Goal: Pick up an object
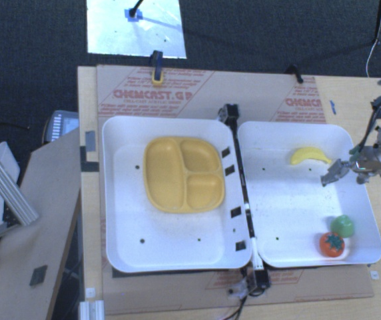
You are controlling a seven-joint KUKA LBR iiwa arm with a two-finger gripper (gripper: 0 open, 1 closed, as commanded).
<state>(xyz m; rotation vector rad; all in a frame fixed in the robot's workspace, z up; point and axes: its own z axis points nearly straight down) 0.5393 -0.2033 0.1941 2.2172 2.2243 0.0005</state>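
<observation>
Although the yellow divided plate fills the middle of the left bin, it looks wide and shallow, a poor thing to pinch except by its rim. Right of that plate, across the divider, the right bin holds three small things. A banana lies nearest the far wall; it seems a light, stiff toy with a smooth skin that may slip, best taken across its narrow middle. Further right of the plate and toward the near edge, a green piece touches an orange-red fruit; both look rounded and light, likely to roll off if squeezed off-centre. The hand hangs just right of the banana, over the bin's right side, holding nothing; whether it is spread or pressed together I cannot tell.
</observation>
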